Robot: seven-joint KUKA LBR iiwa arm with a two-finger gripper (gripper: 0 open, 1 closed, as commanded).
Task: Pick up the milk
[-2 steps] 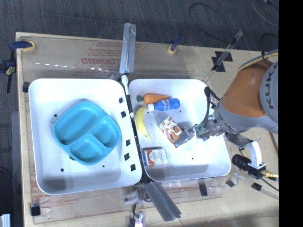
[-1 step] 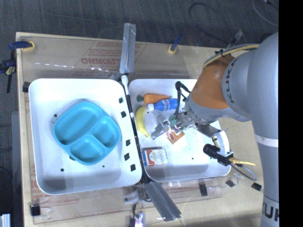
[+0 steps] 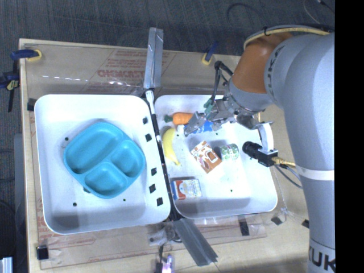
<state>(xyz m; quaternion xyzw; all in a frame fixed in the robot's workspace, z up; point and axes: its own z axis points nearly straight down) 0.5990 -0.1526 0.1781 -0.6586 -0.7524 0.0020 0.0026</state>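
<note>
1. readable writing: red print on the clear sheet (image 3: pixel 122 67) over the bench, behind the bins, too faint and mirrored to read. white letters "ku" low on the arm (image 3: pixel 318 152) at the frame's lower right corner.
2. labels: the milk (image 3: pixel 185 188), a small carton with blue and orange-red print, text too small to read. a packet (image 3: pixel 205 156) with an orange and white pattern, unreadable. a small green can (image 3: pixel 230 151), label unreadable.
3. surface: wooden bench, two shallow white bins side by side. left bin (image 3: pixel 51 169) holds a blue divided plate (image 3: pixel 104 158). blue clamps at the bench's far edge; dark carpet beyond.
4. right bin (image 3: pixel 261 195): banana (image 3: pixel 169 145) along the left wall, carrot (image 3: pixel 182 118) at the far left corner, packet and can near the middle, milk lying flat near the front left.
5. gripper (image 3: pixel 200 124): low over the far part of the right bin, just right of the carrot, above the packet. finger spacing: cannot tell.
6. milk is well apart from the gripper, untouched.
</note>
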